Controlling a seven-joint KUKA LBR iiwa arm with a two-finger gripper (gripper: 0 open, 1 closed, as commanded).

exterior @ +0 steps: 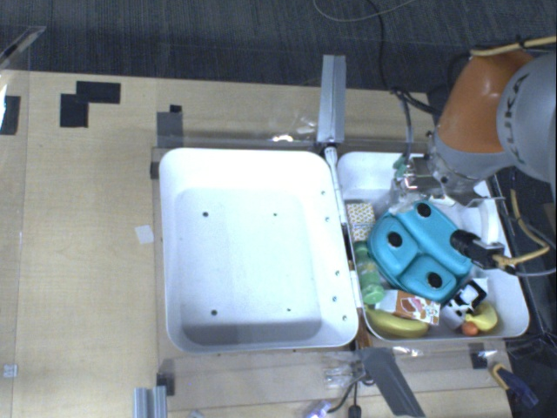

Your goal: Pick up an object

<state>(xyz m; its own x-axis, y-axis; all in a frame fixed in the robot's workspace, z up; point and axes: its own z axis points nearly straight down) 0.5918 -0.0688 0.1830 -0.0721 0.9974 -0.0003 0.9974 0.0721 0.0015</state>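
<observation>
- Tabletop (87,233): pale wood surface. It carries black square markers at its far left corner and 2 shallow white bins set side by side.
- Left bin (183,177): white, rounded corners, with 4 small dark dots on its floor. It stands immediately left of the right bin; the 2 rims touch along a shared edge.
- Grey metal bar (332,94): upright post behind the junction of the 2 bins, just beyond the far left corner of the right bin.
- Right bin (361,168): white, the landmark for the items below.
- Patterned card (359,214): lies against the left wall of the right bin, near mid-length.
- Green item (370,287): low on the left side of the right bin, partly covered by the blue object; its type cannot be determined.
- Blue object (416,251): large turquoise plastic body with 3 dark round holes, at the centre of the right bin, resting on top of the smaller items.
- Banana (399,324): yellow, along the near wall of the right bin, towards its left corner.
- Small carton (416,305): orange and white, just behind the banana.
- Black-and-white item (470,296): near the right corner of the right bin, beside a small orange piece (470,326).
- Tool (425,179): above the far part of the right bin, just beyond the blue object's far edge. Finger spacing cannot be determined; no item is seen between the fingers.
- Arm (487,103): grey with an orange band, over the far right corner of the right bin.
</observation>
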